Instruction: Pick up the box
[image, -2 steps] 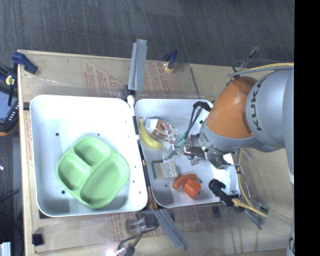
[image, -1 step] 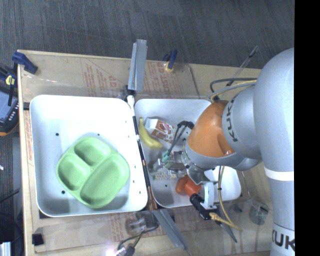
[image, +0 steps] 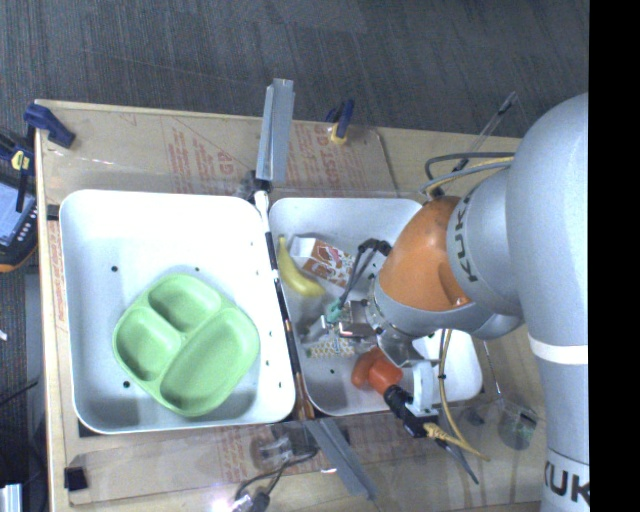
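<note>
Over right bin (image: 440, 385): arm (image: 520, 250) reaching in from right, grey w/ orange band, wrist bulk covering much of bin centre. Gripper (image: 340, 318) low in bin, near divider side, amid clutter. Can't tell gripper state, view too cluttered and dark there.

Box (image: 322, 260) lying in right bin, upper-left part, red/white printed carton, tilted, just beside banana (image: 296, 272) on its left. Sits just above gripper in view; contact w/ it not discernible. Not seen held.

Banana yellow, curved, lying along left wall of right bin. Speckled flat item (image: 322, 347) below gripper, near bin floor centre-left; identity unclear. Orange-red round object (image: 374, 372) toward lower part of right bin, partly under wrist hardware.

Left bin (image: 85, 300): green divided plate (image: 186, 343), three compartments, resting lower-centre, slightly rotated.

Bench (image: 180, 140) brownish w/ printed markings; both bins side by side on it, touching or nearly so at shared edge. Grey bar (image: 274, 128) standing at top between bins. Blue clamps at top-left corner (image: 45, 120) and top-centre (image: 342, 118). Cables (image: 455, 440) trailing near lower right of right bin.
</note>
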